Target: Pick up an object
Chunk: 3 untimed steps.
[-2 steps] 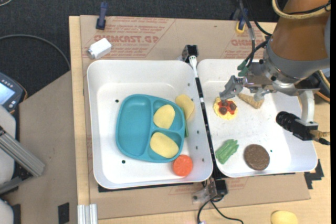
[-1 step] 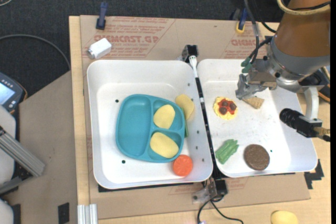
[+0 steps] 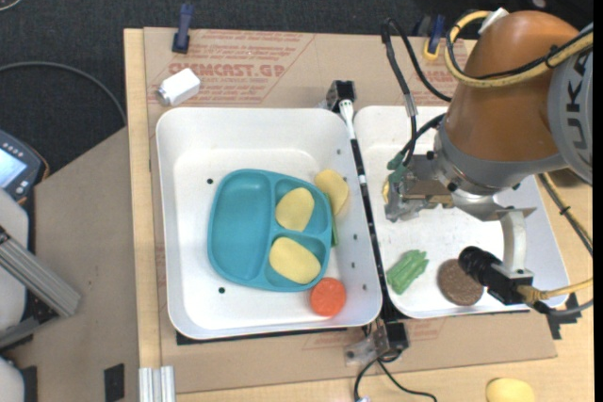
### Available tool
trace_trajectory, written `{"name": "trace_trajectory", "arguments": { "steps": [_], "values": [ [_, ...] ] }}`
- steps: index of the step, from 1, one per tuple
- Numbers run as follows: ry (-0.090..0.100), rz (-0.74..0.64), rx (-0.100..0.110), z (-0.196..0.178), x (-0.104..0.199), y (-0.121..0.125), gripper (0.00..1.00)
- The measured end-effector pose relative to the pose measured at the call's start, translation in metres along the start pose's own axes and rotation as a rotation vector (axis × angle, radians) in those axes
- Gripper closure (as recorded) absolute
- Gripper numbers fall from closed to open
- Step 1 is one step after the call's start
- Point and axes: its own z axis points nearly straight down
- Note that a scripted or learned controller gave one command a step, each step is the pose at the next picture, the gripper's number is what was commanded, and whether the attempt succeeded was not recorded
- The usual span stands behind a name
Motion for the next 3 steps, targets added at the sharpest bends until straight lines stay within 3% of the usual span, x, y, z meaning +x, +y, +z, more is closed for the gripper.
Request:
{"name": "trace_trajectory", "arguments": {
  "steps": [1, 2, 3],
  "values": [
    [-0.003, 0.005, -0.030, -0.196, -0.023, 0.007, 1.00],
    [-0.006, 0.016, -0.013, -0.195, -0.119, 0.000, 1.00],
    [-0.004, 0.015, -0.003, -0.145, -0.215, -0.001, 1.00]
  ]
}}
